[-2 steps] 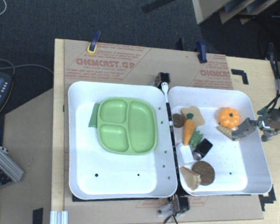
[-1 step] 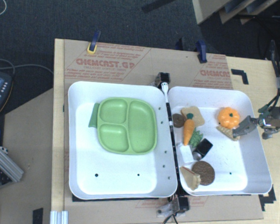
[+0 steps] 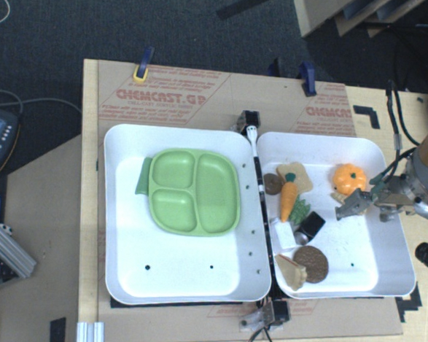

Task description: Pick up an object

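Overhead view of the surface (image 3: 189, 315), a board carrying two shallow white bins set edge to edge. The left bin (image 3: 123, 219) holds a green divided plate (image 3: 194, 191) lying flat and well clear of the toys. The right bin (image 3: 384, 248) gathers the candidate objects toward its left half: an orange pumpkin (image 3: 350, 178), a toy carrot (image 3: 289, 197) leaning on a tan slice (image 3: 298, 176), a small brown round (image 3: 272, 183), a black block (image 3: 311, 226), and a brown cookie (image 3: 312, 263) beside a pale wedge (image 3: 290, 271). The clustering leaves the bin's right half bare, giving the arm room to enter. The claw (image 3: 358, 204) hangs over the right bin just below the pumpkin with nothing visibly between its fingers; whether they stand apart or together cannot be told from this angle. Red lettering on the board reads "CHEMCAST G P", repeated in part at the right
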